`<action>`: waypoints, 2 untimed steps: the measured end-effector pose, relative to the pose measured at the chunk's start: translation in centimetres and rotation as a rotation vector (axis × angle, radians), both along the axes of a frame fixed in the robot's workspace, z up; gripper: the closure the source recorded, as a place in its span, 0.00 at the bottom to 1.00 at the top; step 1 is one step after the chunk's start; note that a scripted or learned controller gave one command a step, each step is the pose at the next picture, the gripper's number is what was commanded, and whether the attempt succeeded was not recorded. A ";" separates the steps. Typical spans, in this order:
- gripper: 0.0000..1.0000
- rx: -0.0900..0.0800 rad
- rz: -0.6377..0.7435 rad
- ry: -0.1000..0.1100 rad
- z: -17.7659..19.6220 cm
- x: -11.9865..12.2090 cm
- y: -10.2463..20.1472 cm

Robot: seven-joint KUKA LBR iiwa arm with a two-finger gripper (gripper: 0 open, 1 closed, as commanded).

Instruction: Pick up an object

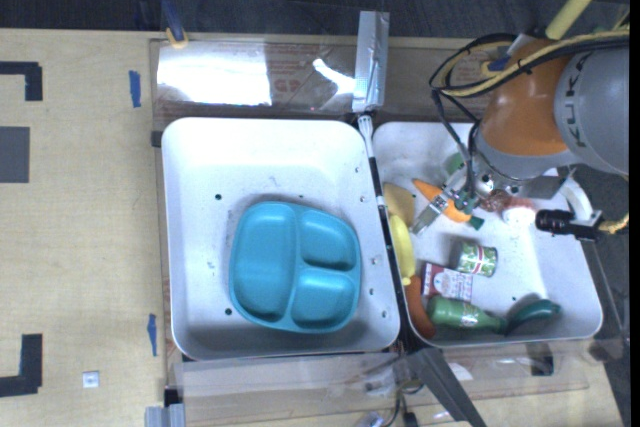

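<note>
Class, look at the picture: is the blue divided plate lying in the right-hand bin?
No, the blue divided plate lies in the left bin, apart from the cluttered right bin.

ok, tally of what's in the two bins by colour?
Blue: 1, the divided plate in the left bin
Yellow: 1, banana
Orange: 1, carrot
Green: 3, can, bottle, dark green piece
Red and white: 1, box
Total: 7, as far as visible

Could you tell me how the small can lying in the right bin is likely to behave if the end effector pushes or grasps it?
The small can seems to lie on its side, so a push would probably make it roll across the right bin. Its rounded, likely stiff wall may slip between fingers. It sits close to the green bottle, which might stop it.
</note>
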State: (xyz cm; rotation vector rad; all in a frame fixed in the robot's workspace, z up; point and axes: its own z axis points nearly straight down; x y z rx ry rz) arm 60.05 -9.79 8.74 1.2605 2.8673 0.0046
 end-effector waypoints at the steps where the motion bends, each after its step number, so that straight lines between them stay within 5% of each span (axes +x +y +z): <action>1: 1.00 0.001 -0.001 -0.008 1.3 0.2 0.0; 2: 1.00 0.003 -0.159 0.001 10.1 5.6 5.0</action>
